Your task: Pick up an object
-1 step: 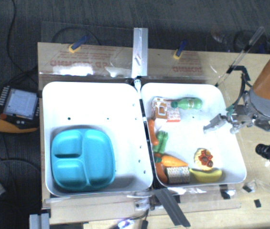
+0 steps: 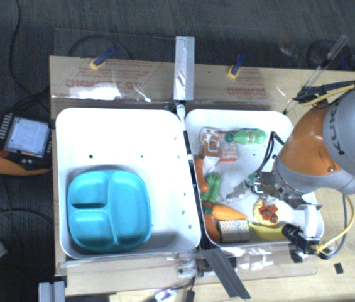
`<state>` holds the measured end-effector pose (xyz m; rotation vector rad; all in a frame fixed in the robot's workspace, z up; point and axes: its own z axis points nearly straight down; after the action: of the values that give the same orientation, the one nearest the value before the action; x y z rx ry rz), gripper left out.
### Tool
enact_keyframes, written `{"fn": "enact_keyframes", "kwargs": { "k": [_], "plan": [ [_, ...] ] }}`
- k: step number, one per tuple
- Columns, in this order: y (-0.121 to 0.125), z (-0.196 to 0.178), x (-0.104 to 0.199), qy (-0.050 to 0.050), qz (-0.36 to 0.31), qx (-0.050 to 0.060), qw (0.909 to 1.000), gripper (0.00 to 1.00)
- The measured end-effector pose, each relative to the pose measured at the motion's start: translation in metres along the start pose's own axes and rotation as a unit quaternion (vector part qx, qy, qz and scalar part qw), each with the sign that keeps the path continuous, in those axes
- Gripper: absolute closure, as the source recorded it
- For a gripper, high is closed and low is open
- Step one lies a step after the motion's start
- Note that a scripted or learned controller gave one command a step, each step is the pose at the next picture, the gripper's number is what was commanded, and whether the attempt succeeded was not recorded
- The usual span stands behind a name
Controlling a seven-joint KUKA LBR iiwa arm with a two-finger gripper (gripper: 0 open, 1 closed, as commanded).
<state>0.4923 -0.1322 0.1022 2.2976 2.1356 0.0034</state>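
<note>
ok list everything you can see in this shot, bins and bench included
left bin: 1, white, view's left half of the bench
divided tray: 1, turquoise, near left corner of the left bin
right bin: 1, white, beside the left bin
bottle: 1, green, far part of the right bin
carton: 1, orange and white, left of the bottle
carrot: 1, orange, near left of the right bin
banana: 1, yellow, near edge of the right bin
clips: 2, blue and yellow, far bench edge
handheld device: 1, black and orange, floor at the view's left
arm: 1, grey with orange band, over the right bin
gripper: 1, dark, low among the items
</note>
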Motion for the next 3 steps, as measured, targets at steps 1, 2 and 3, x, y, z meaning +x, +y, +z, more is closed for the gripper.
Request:
{"fn": "enact_keyframes", "kwargs": {
  "k": [1,2,3],
  "plan": [
    [0.04,-0.122,-0.014,-0.001,-0.034,0.004,0.9994,0.0],
    [-0.003,-0.124,-0.061,0.0,-0.029,0.005,0.9996,0.0],
    [-0.002,0.014,-0.05,0.0,-0.021,0.0,0.9998,0.0]
  ]
}}
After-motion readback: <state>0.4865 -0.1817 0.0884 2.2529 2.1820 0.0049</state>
